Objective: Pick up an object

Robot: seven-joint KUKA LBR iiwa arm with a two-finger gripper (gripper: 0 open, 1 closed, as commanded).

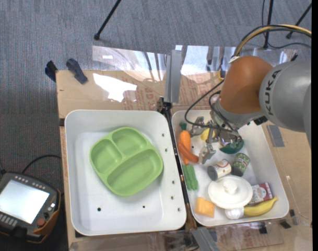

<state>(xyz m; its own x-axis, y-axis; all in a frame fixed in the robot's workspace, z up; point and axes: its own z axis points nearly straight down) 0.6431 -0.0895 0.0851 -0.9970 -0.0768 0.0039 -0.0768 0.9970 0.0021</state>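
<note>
On the counter, the left bin (pixel 75 140) carries a green plate (pixel 126 160). In the right bin (pixel 273 166) a carrot (pixel 186 146) lies just left of my jaws (pixel 210 149), its long axis running away from the camera, about level with them. I cannot tell whether my jaws are released or clenched.

A green divided plate (pixel 127 160) is seen lying in the left bin (pixel 75 192), whose white floor is otherwise bare around it. The bin is carried by a brown table (pixel 75 95). Left of the bin, off the table, a handheld screen unit (pixel 23 205) is set on the grey carpet (pixel 23 35). Beyond the bin, at the table's far left corner, two dark clamps (pixel 65 69) are seen. A thin black stand leg (pixel 110 12) is planted on the carpet behind the table.
</note>
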